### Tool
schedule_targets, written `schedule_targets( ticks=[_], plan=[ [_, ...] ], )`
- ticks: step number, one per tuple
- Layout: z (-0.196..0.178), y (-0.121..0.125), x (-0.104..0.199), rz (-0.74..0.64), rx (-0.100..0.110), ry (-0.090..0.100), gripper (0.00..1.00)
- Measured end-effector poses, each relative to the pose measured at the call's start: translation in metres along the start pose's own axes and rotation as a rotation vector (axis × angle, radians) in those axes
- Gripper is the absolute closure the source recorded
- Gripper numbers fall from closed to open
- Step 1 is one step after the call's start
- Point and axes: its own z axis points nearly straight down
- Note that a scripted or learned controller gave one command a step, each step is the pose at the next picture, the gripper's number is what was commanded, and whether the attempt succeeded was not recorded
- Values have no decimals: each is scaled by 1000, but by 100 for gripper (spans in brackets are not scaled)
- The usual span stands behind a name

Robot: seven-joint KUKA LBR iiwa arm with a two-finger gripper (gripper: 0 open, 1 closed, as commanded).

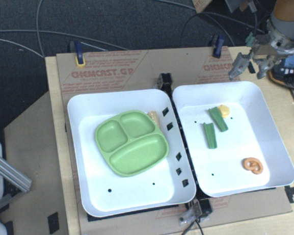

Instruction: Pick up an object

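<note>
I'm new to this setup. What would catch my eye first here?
The green divided plate fills much of the left bin. In the right bin lie two green sticks and, near its front corner, a small pretzel. The hand hovers beyond that bin's far edge.

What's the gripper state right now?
Gripper: open, holding nothing, above the far edge of the right bin.

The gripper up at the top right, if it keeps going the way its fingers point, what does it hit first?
The gripper points down-left toward the right bin. Its far rim looks first in line, then the green sticks; depth is unclear.
</note>
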Motion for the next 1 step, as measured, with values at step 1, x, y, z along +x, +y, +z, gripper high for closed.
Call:
schedule_targets(
  ticks=[1],
  plan=[
    [-7,2,0,-3,-12,-2,0]
  ],
)
